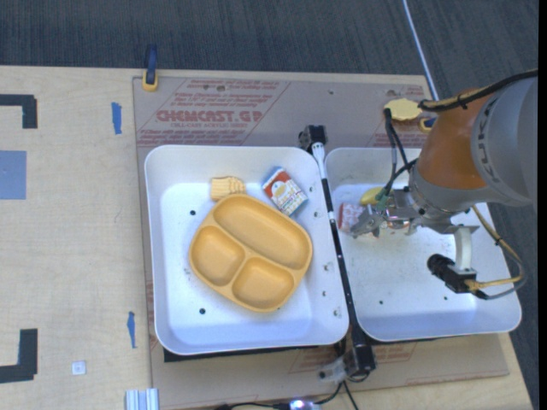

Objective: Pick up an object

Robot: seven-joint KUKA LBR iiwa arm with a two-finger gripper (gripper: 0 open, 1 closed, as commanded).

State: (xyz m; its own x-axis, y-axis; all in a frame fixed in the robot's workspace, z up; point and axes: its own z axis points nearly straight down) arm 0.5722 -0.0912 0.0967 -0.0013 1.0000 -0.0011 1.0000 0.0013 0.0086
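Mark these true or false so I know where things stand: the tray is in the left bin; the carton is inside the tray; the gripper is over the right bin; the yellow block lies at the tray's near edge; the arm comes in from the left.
1. The tray is in the left bin. True.
2. The carton is inside the tray. False: it lies on the bin floor beside the tray's far right edge.
3. The gripper is over the right bin. True, near that bin's far left corner.
4. The yellow block lies at the tray's near edge. False: it is at the far edge, left of the carton.
5. The arm comes in from the left. False: it reaches in from the right.
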